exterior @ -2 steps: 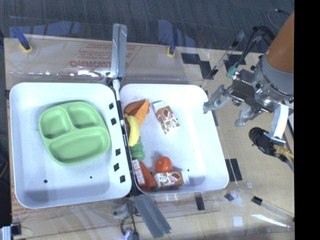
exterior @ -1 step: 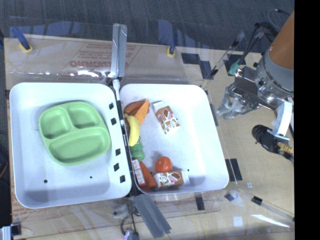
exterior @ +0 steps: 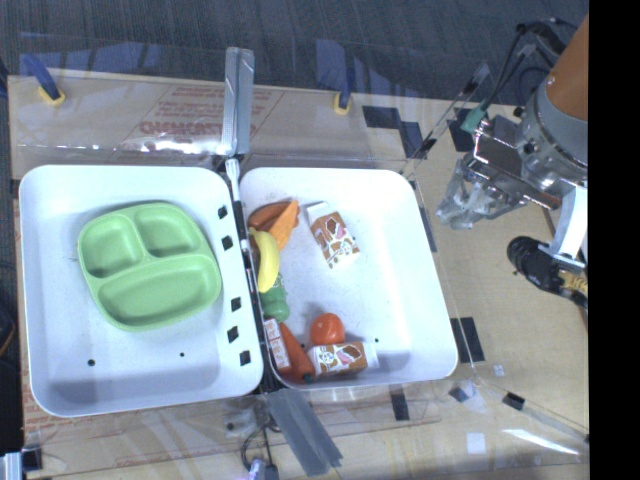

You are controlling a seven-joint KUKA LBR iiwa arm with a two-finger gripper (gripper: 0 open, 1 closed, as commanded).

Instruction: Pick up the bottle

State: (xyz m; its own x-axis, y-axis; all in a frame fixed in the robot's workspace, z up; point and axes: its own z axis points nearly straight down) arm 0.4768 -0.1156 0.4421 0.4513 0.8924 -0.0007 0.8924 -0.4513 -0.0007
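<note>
1. The bottle (exterior: 290,351), red-orange and lying down, sits in the right bin (exterior: 420,268) at its near-left corner, touching a small carton (exterior: 338,359).
2. The gripper (exterior: 470,203) hovers outside that bin's right wall; whether it is spread cannot be told.
3. It should descend across the bottle's narrow width, clear of the tomato (exterior: 326,328).

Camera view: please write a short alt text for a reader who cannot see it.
The gripper hangs outside the right bin, which holds a bottle, banana and two cartons along its left side. The left bin holds a green divided plate.
</note>
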